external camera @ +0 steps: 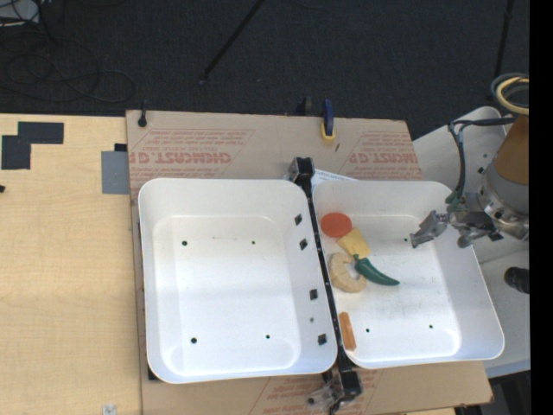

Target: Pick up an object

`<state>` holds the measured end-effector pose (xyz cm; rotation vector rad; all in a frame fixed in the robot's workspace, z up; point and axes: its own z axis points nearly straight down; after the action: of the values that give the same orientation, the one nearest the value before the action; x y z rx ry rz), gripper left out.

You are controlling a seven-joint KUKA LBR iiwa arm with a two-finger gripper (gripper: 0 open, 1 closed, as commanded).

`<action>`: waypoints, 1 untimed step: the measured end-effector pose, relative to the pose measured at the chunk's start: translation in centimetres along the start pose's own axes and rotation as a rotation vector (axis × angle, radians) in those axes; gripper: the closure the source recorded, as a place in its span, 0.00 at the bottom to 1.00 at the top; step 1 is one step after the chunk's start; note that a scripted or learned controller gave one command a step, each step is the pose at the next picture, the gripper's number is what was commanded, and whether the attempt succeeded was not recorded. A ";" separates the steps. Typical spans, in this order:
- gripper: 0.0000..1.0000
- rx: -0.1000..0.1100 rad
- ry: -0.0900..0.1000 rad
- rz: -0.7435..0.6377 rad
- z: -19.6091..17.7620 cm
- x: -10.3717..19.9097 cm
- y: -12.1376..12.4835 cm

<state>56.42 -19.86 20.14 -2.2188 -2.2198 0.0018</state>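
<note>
While end effector hovers, fingers apart, empty, green pepper lies diagonal, tip toward lower right.

Bench: cardboard sheet, two white bins.

Both white bins, the left bin and the right bin, look like smooth, faintly glossy plastic, resting on a matt brown cardboard sheet with red print. The table shows a pale wood-grain finish, and the floor behind it looks like dark, rough carpet. The tool looks like dull grey metal, while the green pepper has a shiny plastic look.
</note>
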 end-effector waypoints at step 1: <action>0.00 0.008 0.005 -0.004 10.7 6.1 2.1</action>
<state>58.52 -13.75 9.49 -2.2073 -2.2182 0.0058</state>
